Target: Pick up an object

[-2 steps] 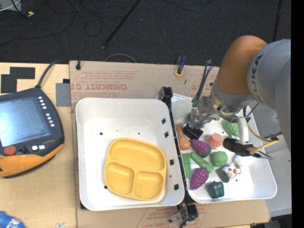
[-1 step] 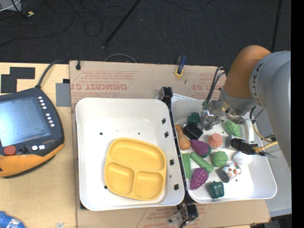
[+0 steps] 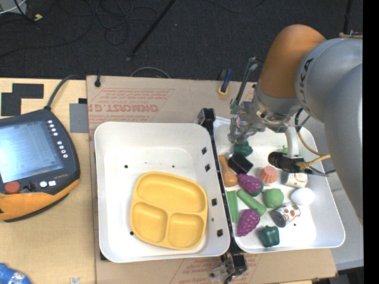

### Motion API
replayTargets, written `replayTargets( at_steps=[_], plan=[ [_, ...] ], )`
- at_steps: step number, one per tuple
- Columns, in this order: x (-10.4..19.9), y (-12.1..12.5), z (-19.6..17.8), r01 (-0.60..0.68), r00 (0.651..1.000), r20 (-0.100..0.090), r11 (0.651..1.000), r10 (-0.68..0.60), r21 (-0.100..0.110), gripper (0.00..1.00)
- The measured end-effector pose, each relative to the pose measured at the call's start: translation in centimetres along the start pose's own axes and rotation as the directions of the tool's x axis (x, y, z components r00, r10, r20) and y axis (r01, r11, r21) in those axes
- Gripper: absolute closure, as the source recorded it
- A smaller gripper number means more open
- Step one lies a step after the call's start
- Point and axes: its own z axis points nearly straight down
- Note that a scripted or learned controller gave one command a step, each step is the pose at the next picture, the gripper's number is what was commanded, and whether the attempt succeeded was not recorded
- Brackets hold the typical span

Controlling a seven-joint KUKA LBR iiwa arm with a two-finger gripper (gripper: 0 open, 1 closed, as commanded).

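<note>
Grapes (image 3: 249, 184) — two purple bunches (image 3: 248, 222).

Robotics lab: teach pendant (image 3: 37, 158) on bench (image 3: 47, 241), loose cables (image 3: 89, 5) on dark floor, cardboard (image 3: 148, 102) under bins.

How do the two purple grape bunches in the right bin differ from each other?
The upper grape bunch lies near the bin's middle, pointing sideways; the lower grape bunch lies nearer the front edge, more upright in the view. The upper one touches a pink cupcake-like toy; the lower one sits beside a green pepper. Both are purple and bumpy.
</note>
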Motion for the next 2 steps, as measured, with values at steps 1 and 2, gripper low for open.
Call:
replayTargets(
  at_steps=[1, 2],
  plan=[
    [-0.3, -2.5, -1.1, -0.011, 1.0, 0.001, 1.0, 0.011, 0.009, 1.0],
    [-5.3, -7.5, 0.2, -0.012, 1.0, 0.003, 1.0, 0.012, 0.013, 1.0]
  ],
)
